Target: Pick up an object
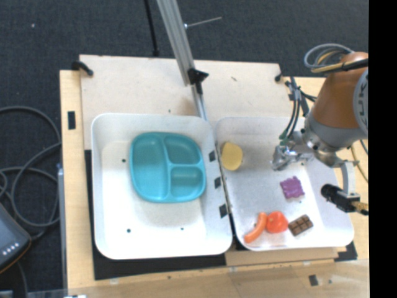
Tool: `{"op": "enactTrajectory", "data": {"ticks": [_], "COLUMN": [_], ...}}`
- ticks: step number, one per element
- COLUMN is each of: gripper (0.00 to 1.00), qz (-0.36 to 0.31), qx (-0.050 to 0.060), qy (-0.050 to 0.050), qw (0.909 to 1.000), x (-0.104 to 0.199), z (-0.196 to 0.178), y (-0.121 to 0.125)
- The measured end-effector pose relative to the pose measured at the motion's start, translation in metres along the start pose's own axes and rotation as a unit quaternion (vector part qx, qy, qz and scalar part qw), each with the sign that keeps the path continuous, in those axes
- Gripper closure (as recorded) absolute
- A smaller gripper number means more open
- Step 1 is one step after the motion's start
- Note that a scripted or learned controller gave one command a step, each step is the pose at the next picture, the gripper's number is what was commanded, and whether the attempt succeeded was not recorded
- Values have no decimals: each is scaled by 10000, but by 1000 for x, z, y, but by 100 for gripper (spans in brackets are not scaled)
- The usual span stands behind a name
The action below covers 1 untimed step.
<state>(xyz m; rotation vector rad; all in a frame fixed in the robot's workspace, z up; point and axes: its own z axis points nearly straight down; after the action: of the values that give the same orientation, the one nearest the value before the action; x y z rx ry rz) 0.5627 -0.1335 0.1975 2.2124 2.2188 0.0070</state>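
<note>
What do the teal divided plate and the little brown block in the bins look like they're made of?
The plate looks like moulded plastic: uniform teal, smooth, rounded compartment walls, with a soft satin sheen. The brown block seems to be a plastic or rubber toy chocolate bar: a grid of squares shows on top, dull finish. It is too small to tell which.
</note>
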Motion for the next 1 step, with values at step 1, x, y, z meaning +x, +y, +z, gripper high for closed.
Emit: {"op": "enactTrajectory", "data": {"ticks": [1], "gripper": [100], "qz": [0], "qx": [17], "qy": [4], "qw": [10000], "x": [-2], "z": [-26], "y": [2]}}
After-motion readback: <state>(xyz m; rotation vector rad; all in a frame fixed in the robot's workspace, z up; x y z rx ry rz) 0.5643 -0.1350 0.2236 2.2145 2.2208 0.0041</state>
